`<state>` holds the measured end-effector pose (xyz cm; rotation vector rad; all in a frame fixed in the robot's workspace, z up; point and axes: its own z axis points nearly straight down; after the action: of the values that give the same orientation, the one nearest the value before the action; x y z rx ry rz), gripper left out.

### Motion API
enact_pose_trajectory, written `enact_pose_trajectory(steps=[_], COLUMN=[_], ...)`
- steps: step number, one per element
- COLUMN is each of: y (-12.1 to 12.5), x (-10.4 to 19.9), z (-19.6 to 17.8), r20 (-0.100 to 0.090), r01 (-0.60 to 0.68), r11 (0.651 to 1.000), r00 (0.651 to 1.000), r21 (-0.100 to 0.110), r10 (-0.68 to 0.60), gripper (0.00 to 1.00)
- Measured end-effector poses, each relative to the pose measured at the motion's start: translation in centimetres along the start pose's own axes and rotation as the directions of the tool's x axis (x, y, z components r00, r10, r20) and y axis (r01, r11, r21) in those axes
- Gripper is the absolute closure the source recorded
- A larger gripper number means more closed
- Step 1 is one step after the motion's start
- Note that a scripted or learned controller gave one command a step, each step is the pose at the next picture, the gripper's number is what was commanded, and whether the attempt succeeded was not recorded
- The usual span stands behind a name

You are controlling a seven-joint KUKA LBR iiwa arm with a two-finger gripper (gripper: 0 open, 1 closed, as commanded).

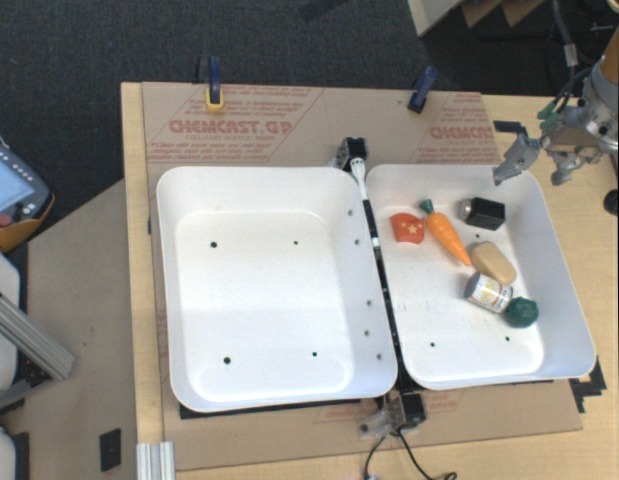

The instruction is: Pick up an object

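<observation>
The right bin (459, 353) holds a red strawberry-like piece (409, 227), an orange carrot (447, 235), a small black block (484, 211), a tan oval piece (493, 263), a small tin can (486, 293) on its side and a dark green ball (521, 312). My gripper (537, 165) hangs above the far right corner of that bin, up and right of the black block. Its two fingers are spread, with nothing between them.
The left bin (189, 268) lies beside the right one, with a black divider strip (374, 258) between them. Both rest on a brown cardboard sheet (249, 118) held by blue clamps (213, 80) at the far edge.
</observation>
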<state>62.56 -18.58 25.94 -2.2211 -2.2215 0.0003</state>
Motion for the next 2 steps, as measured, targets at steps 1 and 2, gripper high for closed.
enact_pose_trajectory(steps=[1, 2], y=[1.4, 2.9], x=[0.7, 8.3], z=[14.8, 16.7], r20=[-0.002, -0.002], r01=[0.003, 0.005], r11=[1.0, 1.0], r00=[1.0, 1.0], r21=[0.005, -0.006], r10=[-0.003, -0.005], gripper=[0.0, 0.0])
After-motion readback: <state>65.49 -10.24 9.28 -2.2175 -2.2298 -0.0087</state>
